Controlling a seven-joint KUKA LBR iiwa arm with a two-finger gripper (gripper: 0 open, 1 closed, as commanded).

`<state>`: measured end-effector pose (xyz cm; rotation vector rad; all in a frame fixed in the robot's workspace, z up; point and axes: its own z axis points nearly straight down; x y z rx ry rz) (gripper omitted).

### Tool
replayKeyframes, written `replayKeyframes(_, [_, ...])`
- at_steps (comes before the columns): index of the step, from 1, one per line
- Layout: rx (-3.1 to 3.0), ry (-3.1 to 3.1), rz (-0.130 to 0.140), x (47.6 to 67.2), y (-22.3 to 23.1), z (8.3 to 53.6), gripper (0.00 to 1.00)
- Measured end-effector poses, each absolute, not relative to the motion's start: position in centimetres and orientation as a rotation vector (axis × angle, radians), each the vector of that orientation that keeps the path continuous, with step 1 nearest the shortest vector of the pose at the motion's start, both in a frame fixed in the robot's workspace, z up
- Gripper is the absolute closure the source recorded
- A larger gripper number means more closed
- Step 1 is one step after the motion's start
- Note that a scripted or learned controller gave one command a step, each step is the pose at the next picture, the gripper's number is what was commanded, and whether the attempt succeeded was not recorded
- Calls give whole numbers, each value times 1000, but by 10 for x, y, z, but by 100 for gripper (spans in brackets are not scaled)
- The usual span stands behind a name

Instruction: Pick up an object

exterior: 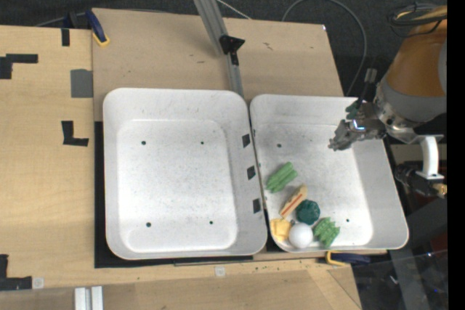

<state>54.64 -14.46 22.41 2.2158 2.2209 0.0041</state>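
two white bins side by side on bench: left bin, right bin. arm reaches in from right, gripper low over upper right part of right bin, well apart from objects. cannot tell gripper state; nothing seen in its grasp. objects clustered at right bin's near left corner: light green ridged piece, orange stick, dark green ball, white ball touching yellow piece, green ridged piece just beside white ball.
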Motion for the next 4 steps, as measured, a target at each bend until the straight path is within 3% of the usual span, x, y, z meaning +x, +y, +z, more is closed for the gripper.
replayKeyframes(1, [2217,2221,3,547,-144,265,100])
replayKeyframes(4, [2215,2232,0,553,26,238,100])
